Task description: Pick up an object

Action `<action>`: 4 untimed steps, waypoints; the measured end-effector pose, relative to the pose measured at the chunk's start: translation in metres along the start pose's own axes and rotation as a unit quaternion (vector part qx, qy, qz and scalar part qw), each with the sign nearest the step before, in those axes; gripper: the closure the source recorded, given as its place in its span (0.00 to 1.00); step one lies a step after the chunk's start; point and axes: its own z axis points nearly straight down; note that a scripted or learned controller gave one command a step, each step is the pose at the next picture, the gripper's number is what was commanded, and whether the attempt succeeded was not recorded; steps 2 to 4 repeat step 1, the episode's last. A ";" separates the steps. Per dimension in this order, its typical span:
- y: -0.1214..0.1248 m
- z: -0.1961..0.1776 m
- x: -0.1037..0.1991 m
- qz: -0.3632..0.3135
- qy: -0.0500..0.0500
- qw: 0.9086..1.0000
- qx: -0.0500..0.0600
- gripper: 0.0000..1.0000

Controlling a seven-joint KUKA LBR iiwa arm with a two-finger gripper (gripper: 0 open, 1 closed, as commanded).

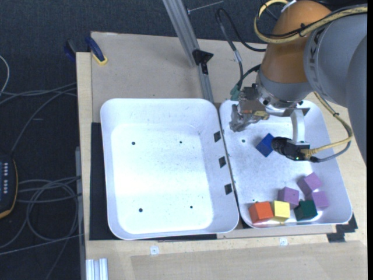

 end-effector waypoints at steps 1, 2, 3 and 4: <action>0.019 -0.013 0.058 0.000 0.000 1.000 -0.001 1.00; 0.019 -0.013 0.058 0.000 0.000 1.000 -0.001 1.00; 0.019 -0.013 0.058 0.000 0.000 1.000 -0.001 1.00; 0.019 -0.013 0.058 0.000 0.000 1.000 -0.001 1.00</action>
